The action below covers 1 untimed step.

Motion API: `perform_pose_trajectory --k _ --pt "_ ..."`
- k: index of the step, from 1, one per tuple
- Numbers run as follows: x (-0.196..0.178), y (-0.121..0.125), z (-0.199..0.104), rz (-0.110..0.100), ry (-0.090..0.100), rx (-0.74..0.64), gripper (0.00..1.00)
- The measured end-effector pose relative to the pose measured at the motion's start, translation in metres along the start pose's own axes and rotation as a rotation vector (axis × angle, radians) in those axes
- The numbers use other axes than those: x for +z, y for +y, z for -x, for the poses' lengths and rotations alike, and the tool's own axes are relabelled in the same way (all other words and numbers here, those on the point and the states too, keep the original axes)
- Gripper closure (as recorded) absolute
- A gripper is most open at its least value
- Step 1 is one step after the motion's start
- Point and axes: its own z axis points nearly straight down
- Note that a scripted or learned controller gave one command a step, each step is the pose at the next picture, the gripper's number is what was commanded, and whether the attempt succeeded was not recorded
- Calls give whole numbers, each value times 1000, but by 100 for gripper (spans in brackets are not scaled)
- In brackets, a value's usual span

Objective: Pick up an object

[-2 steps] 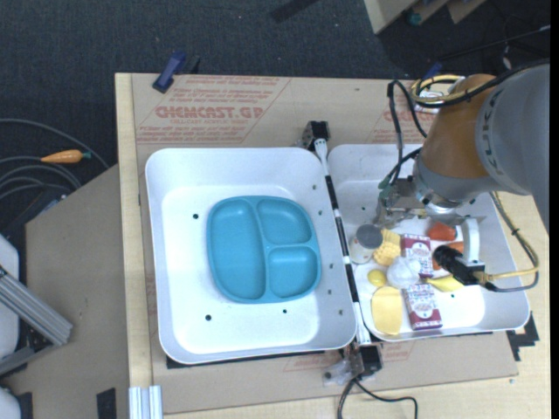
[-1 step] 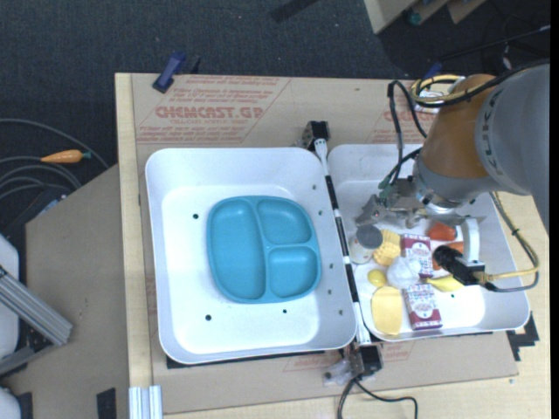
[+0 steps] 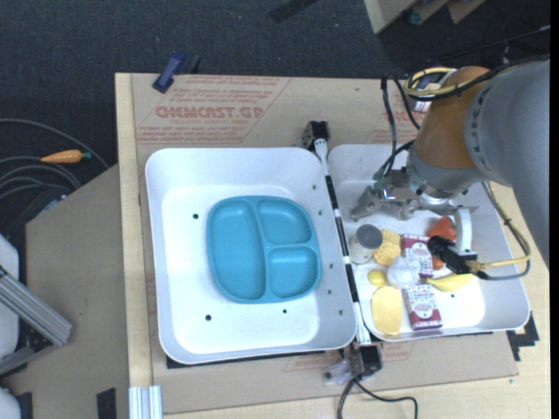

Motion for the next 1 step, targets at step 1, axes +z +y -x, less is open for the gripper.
perform_pose_trajectory --k 1 --pt "0 17 3 0 0 -1 0"
